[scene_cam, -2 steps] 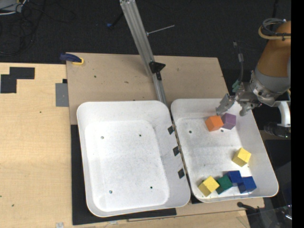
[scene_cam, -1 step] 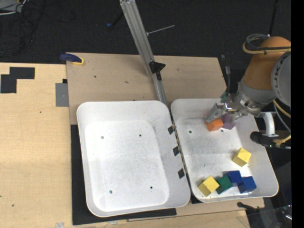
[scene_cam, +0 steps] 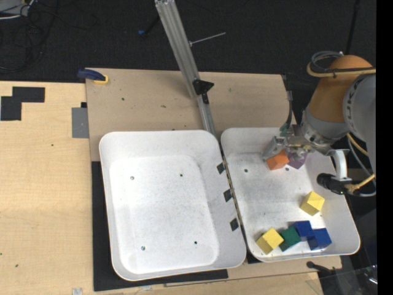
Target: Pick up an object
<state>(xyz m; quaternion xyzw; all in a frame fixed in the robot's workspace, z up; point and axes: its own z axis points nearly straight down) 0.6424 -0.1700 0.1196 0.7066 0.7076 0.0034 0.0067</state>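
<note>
My gripper hangs over the back of the right bin, below the grey arm with its orange band. Directly under its tip are an orange block and, just to the right, a purple object. Both sit right against the gripper's underside, and I cannot make out whether either is held or merely lies beneath it. A yellow block lies alone further forward on the right. At the bin's front edge a yellow block, a green block and two blue blocks are clustered.
The left bin stands beside the right one, joined by black clips. A slanted metal rail rises behind the bins. A blue and yellow clamp sits at the board's back left corner. Cables hang to the right of the arm.
</note>
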